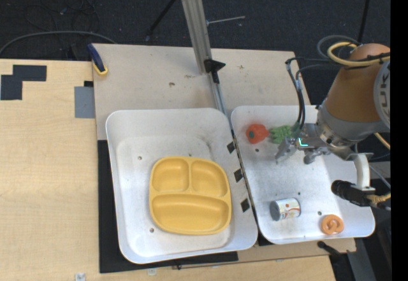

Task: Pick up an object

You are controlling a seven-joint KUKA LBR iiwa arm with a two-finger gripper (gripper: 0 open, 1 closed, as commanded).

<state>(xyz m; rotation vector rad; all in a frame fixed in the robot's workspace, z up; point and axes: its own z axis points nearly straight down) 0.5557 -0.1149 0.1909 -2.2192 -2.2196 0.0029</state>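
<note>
Dark floor with loose cables lies beyond the worktop (44, 165), whose pale wood surface carries two shallow white bins side by side.

Landmark: right bin (290, 181). Candidate objects sit inside it. A red-orange tomato-like piece with a green leafy top (257, 133) lies near the bin's far edge. A small silver can (285, 209) lies on its side toward the near edge. An orange ring-shaped piece (331, 224) rests in the near right corner of the bin.

Pincer (294, 150) hangs over the far half of the right bin, just beside the green leafy top, fingers spread and released; nothing sits between them.

Arm (357, 98) enters over the right bin's far right corner.

Left of the right bin, touching its rim, sits the left bin (127, 139), holding a yellow divided plate (190, 195). An aluminium post (197, 25) stands beyond the right bin's far left corner.
</note>
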